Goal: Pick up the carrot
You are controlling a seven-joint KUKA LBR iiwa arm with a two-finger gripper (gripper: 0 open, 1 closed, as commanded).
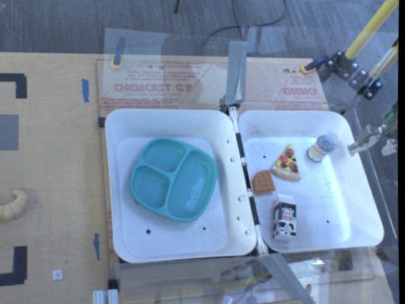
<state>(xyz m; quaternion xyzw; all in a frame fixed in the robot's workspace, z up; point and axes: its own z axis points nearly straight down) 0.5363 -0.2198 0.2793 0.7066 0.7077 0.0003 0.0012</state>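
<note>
Right, two white bins side by side on the wooden bench [57, 144]. The left bin [120, 126] holds a teal divided plate [174, 179], lying flat near the middle, three compartments facing up. Over to the right bin [362, 223]: a toy pizza slice [287, 163] with red and yellow topping sits near the top left, tip pointing away from the camera. Just below and left of it, a small brown cracker [263, 182], close to the divider wall. Below that, a black-and-white milk carton [285, 219] on its side. A small capped jar [320, 149] lies right of the pizza. Well apart, at the bench's left edge, rests a pale toy croissant [12, 205].
</note>
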